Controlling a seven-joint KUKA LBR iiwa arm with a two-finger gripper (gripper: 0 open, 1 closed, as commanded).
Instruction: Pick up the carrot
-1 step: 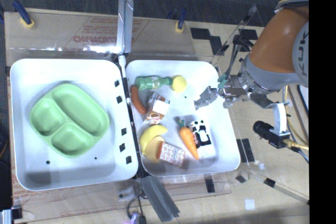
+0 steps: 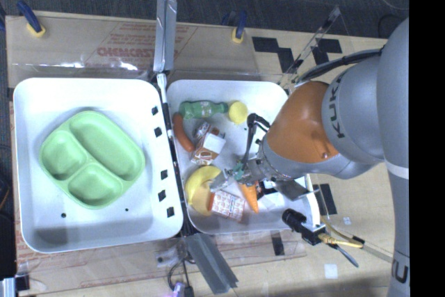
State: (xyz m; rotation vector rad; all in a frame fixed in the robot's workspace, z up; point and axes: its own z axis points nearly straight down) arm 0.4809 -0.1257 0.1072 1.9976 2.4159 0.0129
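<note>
Carrot [image 2: 249,197] in right bin [image 2: 229,88], under pincer [image 2: 245,176]; pincer state unclear.

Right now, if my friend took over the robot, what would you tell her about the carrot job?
End effector: down low in the right bin, over the pile near its front; whether it grips anything can't be told from here.
Carrot: lying in the right bin, right by the end effector, next to a red-and-white packet and a banana.
Left bin: holds a green divided plate.
Done: the arm has reached the carrot.
Left: grip it and lift it out.
</note>
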